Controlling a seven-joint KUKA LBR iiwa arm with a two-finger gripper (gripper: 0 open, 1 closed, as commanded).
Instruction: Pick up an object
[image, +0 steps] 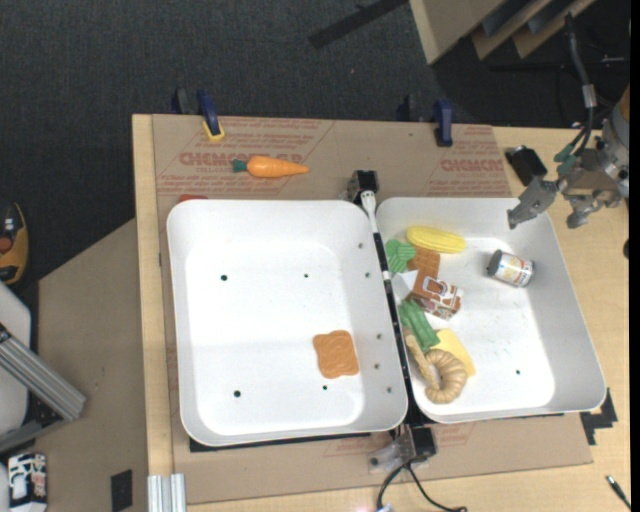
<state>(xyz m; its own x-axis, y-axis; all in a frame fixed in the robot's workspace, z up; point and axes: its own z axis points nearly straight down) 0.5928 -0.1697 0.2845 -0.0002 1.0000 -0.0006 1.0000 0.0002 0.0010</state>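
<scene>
The claw (553, 208) hangs open, holding nothing, over the right bin's (560, 330) far corner. A can (510, 268) lies just below-left of it, corn (436, 240) farther left.

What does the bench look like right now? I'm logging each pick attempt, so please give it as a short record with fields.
hand: at the right bin's far right corner, above the rim, nothing seen between its fingers
left bin: one orange waffle-like piece
right bin: corn cob, small can on its side, brown carton, green pieces, pretzel-like piece, clustered along its left side except the can
outside bins: carrot on the board behind the left bin
</scene>
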